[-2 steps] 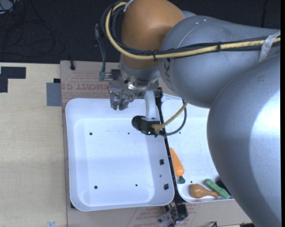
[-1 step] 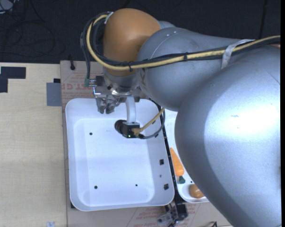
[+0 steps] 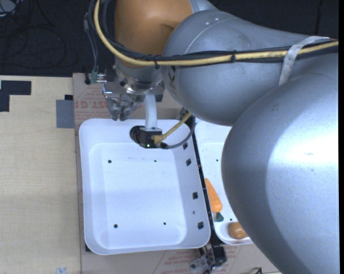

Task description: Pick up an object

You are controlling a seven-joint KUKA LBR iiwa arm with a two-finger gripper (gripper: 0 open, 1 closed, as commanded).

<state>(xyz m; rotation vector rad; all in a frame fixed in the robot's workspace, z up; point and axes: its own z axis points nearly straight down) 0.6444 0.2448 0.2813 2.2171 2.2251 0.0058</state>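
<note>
The grey arm point(image 3: 263, 113) fills the right and upper part of the camera view, its orange band point(image 3: 149, 16) at the top centre with a yellow cable point(image 3: 217, 57) strung across it; it covers most of the right bin point(image 3: 217, 153); the left bin point(image 3: 137, 193) lies beside it in the middle of the view, a shallow white tray with small dark dots on its floor; both bins sit on a light wooden bench point(image 3: 29, 181) that carries a few dark flat patches point(image 3: 12, 93) at its upper left; the gripper point(image 3: 121, 114) hangs over the far left rim of the left bin, and whether its fingers are apart or together cannot be told from here; just right of it a pale post ends in a small black fitting point(image 3: 146, 137) above the far wall of that bin; an orange carrot-shaped object point(image 3: 213, 196) lies in the right bin against its left wall; nearer the front edge lies a small rounded orange object point(image 3: 237, 230), with a tiny dark green piece point(image 3: 219, 216) between the two.
</note>
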